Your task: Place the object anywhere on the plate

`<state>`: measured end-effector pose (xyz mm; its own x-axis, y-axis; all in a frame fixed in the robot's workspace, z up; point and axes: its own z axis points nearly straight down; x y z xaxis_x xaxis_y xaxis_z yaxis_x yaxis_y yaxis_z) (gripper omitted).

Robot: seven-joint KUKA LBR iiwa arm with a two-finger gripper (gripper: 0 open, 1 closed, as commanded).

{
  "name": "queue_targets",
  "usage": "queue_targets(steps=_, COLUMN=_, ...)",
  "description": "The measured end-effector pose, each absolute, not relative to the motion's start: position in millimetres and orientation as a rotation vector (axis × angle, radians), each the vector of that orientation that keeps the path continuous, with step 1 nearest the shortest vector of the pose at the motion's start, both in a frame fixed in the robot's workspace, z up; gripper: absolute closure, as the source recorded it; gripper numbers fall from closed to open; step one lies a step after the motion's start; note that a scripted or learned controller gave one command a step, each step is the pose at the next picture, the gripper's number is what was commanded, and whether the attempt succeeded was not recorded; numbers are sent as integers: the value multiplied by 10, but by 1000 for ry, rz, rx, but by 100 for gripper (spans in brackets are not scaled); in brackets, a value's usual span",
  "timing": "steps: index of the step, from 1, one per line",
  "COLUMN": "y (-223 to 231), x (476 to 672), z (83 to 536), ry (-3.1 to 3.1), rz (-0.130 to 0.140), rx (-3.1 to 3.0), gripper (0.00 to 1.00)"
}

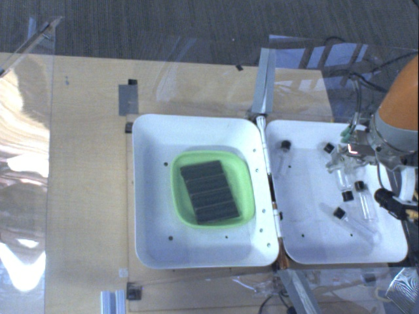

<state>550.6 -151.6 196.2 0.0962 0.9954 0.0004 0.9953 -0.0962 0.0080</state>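
Left bin (pixel 147 195) holds a green plate (pixel 245 195) — dark ridged block (pixel 209 191) on it; gripper (pixel 350 175) state unclear.

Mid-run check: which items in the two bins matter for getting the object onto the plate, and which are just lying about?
Belongs to the job:
- green plate in the left bin
- dark ribbed block, already lying on the plate
- gripper, over the right bin

Lying about:
- clear tubes with black caps scattered in the right bin
- small black piece near that bin's upper left
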Motion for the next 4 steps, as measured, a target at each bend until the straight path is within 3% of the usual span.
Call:
queue_targets(steps=1, y=-1036, x=5006, z=1847, ry=2226, rz=4, rx=2214, gripper=100)
queue_targets(steps=2, y=-1039, x=5006, z=1849, ry=2225, rz=4, rx=2214, gripper=0)
queue_targets(steps=3, y=-1730, x=5208, z=1980, ry=2182, rz=6, rx=2250, gripper=0)
queue_targets(steps=4, y=-1987, x=5046, z=2790, ry=2187, rz=7, rx=2243, gripper=0)
